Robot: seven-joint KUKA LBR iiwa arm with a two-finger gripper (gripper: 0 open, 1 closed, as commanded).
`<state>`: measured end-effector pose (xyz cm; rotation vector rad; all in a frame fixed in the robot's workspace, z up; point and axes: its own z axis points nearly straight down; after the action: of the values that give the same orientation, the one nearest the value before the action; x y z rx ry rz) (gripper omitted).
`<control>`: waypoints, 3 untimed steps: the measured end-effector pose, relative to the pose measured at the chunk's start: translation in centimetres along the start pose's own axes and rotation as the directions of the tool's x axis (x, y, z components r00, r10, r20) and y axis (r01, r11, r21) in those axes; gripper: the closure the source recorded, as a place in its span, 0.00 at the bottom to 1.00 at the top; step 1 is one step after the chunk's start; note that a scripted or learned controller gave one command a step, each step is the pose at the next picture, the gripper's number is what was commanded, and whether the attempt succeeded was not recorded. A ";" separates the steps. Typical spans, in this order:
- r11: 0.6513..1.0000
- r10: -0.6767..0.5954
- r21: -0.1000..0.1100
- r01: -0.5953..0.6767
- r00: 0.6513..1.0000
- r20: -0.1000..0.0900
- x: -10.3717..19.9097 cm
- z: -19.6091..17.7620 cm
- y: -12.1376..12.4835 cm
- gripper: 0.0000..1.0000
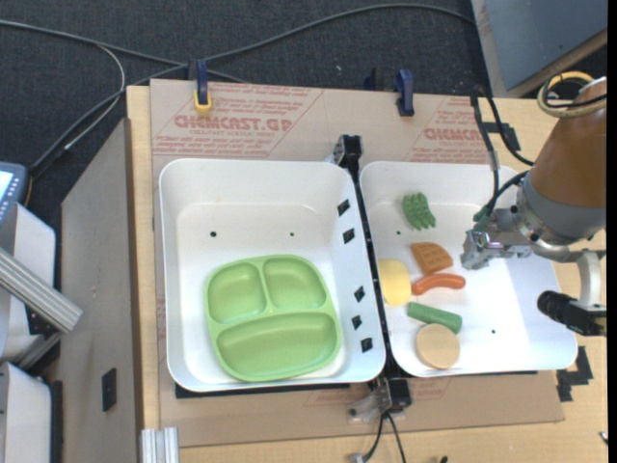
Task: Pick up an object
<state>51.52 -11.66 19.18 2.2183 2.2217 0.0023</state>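
The pincer (479, 246) hangs low over the right white plastic bin (501, 350); whether it is wide or narrow I cannot tell. Just toward the bins' shared wall lie the ridged orange toy wedge (431, 256) and the red-orange toy sausage (439, 283), its long axis across the bin. The left white bin (193, 201) holds a green divided plastic tray (274, 316).

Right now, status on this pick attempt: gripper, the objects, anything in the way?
Gripper low over right bin, nothing seen held. Nearest: orange waffle piece, sausage. Green tray in left bin. Nothing blocking.
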 end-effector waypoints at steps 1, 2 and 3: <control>1.000 0.000 0.000 0.000 1.000 0.000 0.0 -2.1 0.1 1.00; 1.000 -0.002 0.000 0.002 1.000 -0.001 6.0 -3.0 0.7 1.00; 1.000 -0.004 0.003 0.004 1.000 -0.002 11.4 -2.1 1.5 1.00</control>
<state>53.04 -0.21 21.31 2.2166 2.2278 0.0008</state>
